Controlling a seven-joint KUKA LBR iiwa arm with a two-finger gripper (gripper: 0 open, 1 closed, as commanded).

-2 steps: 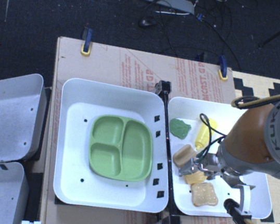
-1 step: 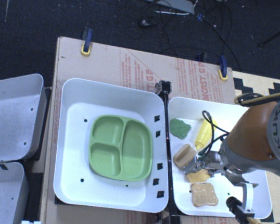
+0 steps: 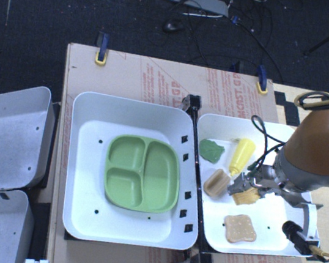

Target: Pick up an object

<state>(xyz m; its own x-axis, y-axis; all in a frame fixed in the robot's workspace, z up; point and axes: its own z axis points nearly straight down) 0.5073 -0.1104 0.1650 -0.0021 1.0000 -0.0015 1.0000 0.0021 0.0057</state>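
Tan block [image 3: 246, 197] at hand [image 3: 241, 188].

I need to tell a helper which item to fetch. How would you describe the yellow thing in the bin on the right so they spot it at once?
Look at the right white bin, beside the one holding the green divided tray. Near its upper middle lies a yellow bottle, slanted, right of a flat green piece. It is the bin's only bright yellow, elongated item; the pieces below it are tan.

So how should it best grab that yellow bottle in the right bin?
Probably across the yellow bottle's narrow middle, coming from above. It lies flat, long axis running up and down the right bin, so fingers would straddle its slim sides. The green piece beside it leaves little room.
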